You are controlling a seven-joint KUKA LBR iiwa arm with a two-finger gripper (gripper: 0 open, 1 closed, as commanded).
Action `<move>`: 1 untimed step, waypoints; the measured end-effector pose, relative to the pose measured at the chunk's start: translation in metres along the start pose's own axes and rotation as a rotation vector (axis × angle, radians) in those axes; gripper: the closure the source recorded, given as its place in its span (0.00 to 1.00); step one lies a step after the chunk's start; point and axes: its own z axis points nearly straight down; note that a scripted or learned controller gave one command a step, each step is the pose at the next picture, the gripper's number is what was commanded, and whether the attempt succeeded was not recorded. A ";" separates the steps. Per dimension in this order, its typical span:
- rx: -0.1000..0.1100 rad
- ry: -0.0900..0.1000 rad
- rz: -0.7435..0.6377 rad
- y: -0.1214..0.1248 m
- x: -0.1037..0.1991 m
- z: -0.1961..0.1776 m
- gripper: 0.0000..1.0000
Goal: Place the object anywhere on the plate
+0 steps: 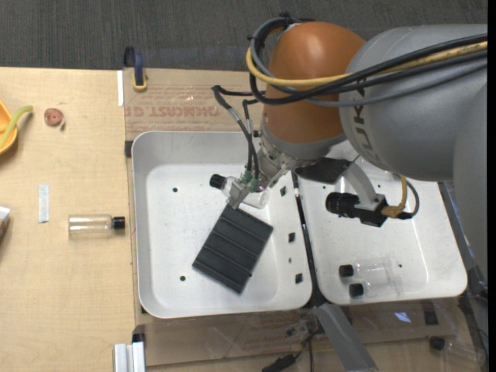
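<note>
Object [225, 184], apparently a small clear bottle w/ dark cap, lies in the left bin [143, 231], approx. centre toward 1 o'clock, on the white floor. It sits just off the plate's 12 o'clock corner; whether the two touch can't be told. Plate [232, 249] = black ribbed slab, lying flat & skewed in the same bin, long axis running 1 to 7 o'clock.

Hand [249, 186] is low over the left bin, right at the object's 3 o'clock side, close to the divide btwn the bins. Its grip state can't be told, as the arm [310, 84] w/ orange band covers most of it from above.

Right bin [434, 285] has clear bottles w/ dark caps [360, 279] near its 6 o'clock edge. On the worktop [70, 285], at 9 o'clock of the left bin, another clear bottle [93, 223] lies on its side, cap toward the bin.
</note>
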 end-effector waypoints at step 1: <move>0.002 0.002 -0.086 -0.011 0.079 0.083 1.00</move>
